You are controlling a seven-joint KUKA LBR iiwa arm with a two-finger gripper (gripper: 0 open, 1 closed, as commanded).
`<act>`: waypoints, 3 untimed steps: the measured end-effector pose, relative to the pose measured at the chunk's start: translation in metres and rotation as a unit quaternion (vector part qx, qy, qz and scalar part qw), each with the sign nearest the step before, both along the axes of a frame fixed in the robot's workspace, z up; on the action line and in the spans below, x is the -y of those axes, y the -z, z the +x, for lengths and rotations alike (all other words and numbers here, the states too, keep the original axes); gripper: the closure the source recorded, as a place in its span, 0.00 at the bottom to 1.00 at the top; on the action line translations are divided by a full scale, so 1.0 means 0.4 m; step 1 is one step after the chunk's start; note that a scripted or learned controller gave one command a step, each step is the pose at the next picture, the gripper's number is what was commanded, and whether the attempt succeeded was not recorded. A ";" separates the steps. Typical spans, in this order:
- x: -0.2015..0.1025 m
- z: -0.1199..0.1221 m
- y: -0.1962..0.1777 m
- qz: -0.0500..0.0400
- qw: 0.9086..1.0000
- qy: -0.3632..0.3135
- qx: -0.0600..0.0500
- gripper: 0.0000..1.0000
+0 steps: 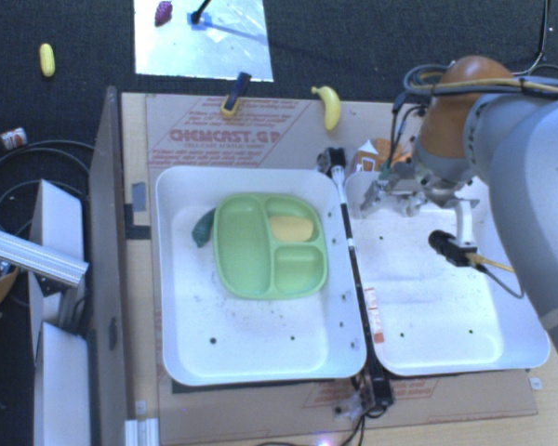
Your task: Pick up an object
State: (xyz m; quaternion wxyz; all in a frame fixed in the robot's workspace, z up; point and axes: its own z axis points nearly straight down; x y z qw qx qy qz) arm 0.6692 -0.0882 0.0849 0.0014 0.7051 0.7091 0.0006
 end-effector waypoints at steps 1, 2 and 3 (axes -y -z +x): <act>0.020 0.000 -0.001 0.000 1.000 0.002 0.000 0.00; 0.022 -0.021 -0.001 0.000 1.000 0.002 -0.001 0.00; 0.033 0.001 -0.001 0.000 1.000 0.001 0.001 0.00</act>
